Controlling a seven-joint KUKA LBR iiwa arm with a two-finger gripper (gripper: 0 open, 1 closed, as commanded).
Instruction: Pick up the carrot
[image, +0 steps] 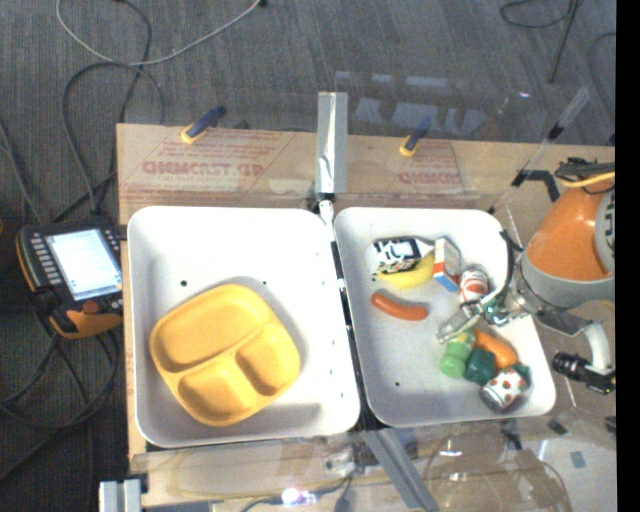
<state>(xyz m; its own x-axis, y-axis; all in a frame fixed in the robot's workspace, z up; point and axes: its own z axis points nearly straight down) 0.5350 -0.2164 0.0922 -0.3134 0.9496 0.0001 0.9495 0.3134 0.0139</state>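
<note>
The carrot (494, 349), orange with a green leafy end (457, 357), lies in the lower right part of the right bin (420, 400). My gripper (466, 321) is low in that bin, right at the carrot's upper left, with its metal parts touching or just over the green end. The grey and orange arm (565, 260) reaches in from the right over the bin's rim. I cannot make out whether anything sits between the gripper's tips.
Around the carrot lie a red sausage (400, 306), a banana (414, 273), a black-and-white pack (396, 253), a small carton (447, 262), a can (474, 283), a green piece (480, 368) and a red-and-white can (506, 388). The left bin (160, 240) holds a yellow divided plate (225, 352).
</note>
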